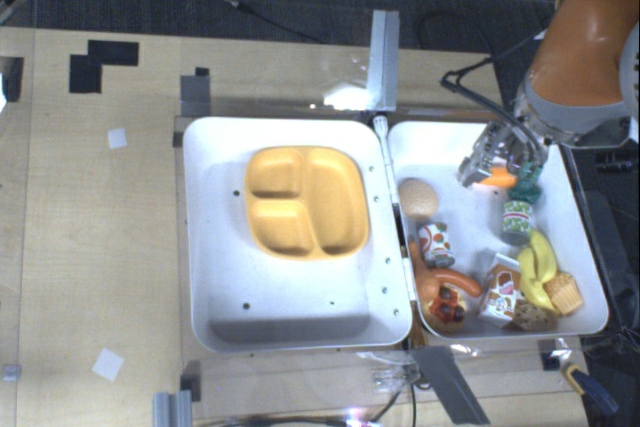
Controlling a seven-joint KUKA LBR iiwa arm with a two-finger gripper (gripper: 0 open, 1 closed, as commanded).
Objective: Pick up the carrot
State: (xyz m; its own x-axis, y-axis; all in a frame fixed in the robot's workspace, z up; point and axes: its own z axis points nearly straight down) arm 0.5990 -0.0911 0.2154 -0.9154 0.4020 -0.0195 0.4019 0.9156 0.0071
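The carrot [496,179] is a small orange piece with a green leafy end [527,185], in the upper part of the right bin [440,147]. My gripper [497,167] hangs straight over it, reaching in from the right under the orange wrist band. Its grey fingers stand on either side of the orange body, which shows between the fingertips. The upper half of the carrot is hidden by the gripper.
The right bin also holds a tan roll [418,198], a small can [435,242], a green can [517,220], a banana [538,267], a sausage [448,281] and several packets at the front. A yellow divided plate [305,200] lies in the left bin [215,295].
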